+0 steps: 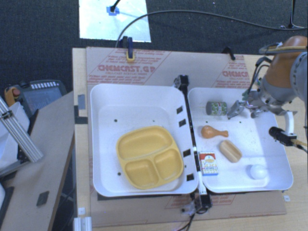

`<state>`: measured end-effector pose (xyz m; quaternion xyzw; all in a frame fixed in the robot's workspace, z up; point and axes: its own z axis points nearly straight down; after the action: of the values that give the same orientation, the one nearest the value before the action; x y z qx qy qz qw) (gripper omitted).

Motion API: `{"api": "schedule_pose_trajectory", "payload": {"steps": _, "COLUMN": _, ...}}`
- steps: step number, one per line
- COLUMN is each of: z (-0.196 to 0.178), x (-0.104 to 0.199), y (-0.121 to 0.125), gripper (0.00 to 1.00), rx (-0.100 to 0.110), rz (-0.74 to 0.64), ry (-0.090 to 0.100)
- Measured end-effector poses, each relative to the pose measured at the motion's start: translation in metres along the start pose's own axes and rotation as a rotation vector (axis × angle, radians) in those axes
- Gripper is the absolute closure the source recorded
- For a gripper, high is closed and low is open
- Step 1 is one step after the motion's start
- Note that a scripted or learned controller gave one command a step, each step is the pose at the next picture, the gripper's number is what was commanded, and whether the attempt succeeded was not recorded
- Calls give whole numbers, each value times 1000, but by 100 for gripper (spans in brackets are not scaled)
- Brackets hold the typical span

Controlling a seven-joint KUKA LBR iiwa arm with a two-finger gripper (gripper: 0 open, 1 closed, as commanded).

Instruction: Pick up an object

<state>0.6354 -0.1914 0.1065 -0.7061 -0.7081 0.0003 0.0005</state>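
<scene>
1. The grey KUKA arm (285,76), its orange band showing above the wrist, reaches in from the right and hangs its gripper (237,109) over the far part of the right bin (274,177).

2. Whether the jaws are spread or pressed together cannot be told from this slanted overhead view; nothing is seen between them.

3. The small green can (216,108) lies on its side on the right bin's floor, just beside the gripper, on the side toward the divider between the bins. Can and gripper tip look close, but contact cannot be confirmed.

4. Nearer the camera than the can, an orange drumstick-shaped toy (213,132) lies on the same floor, apart from the gripper.

5. A tan bread-like piece (230,151) rests near the drumstick toy, on its camera side and farther from the can.

6. A small red-and-white box (208,163) sits at the right bin's near edge by the divider, well apart from the can.

7. A white ball (257,171) lies near the right bin's near corner, farthest from the can.

8. In the left bin (106,129), a yellow three-compartment tray (150,156) sits across the divider from the can.
</scene>
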Motion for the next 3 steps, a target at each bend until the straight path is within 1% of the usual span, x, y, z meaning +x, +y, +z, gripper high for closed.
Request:
{"api": "schedule_pose_trajectory", "payload": {"steps": 1, "z": 22, "x": 1, "y": 1, "gripper": 0, "rx": -2, "rz": -2, "ry": -1}}
{"api": "schedule_pose_trajectory", "payload": {"steps": 2, "z": 9, "x": 0, "y": 2, "gripper": 100, "rx": -7, "rz": -4, "ry": -2}}
{"api": "schedule_pose_trajectory", "payload": {"steps": 3, "z": -39, "x": 9, "y": 6, "gripper": 100, "rx": -8, "rz": -3, "ry": -2}}
